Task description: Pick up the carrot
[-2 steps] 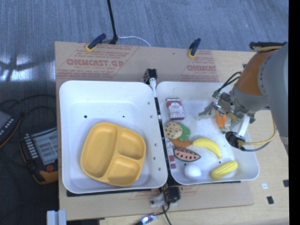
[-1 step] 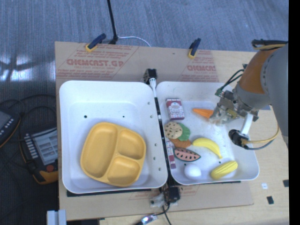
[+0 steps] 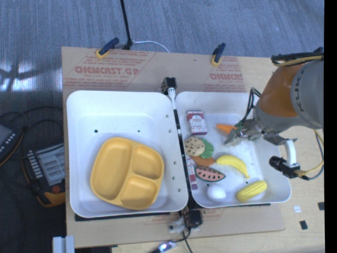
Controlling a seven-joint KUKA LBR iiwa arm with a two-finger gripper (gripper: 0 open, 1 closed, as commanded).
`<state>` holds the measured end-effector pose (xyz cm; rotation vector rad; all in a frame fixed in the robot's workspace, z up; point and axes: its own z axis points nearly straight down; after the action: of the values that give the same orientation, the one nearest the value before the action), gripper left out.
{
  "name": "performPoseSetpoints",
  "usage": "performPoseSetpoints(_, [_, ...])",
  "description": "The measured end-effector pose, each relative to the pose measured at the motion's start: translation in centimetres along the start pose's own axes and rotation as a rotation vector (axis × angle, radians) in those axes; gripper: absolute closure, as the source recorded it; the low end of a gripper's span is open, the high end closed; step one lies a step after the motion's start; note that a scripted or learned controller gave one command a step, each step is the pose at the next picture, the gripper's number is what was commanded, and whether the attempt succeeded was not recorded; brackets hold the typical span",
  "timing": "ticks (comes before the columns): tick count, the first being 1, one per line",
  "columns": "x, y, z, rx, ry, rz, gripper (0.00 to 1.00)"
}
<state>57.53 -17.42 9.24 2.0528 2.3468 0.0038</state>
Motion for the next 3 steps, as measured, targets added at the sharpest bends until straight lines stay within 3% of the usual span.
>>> performPoseSetpoints(1, [4.9, 7.9, 0.1, 0.002, 0.008, 0.354, 1.00])
performPoseSetpoints(2, [-1.3, 1.0, 0.0, 0.004, 0.006, -0.169, 1.00])
performPoseSetpoints(3, [2.2, 8.4, -6.5, 0.005, 0.012, -0.119, 1.00])
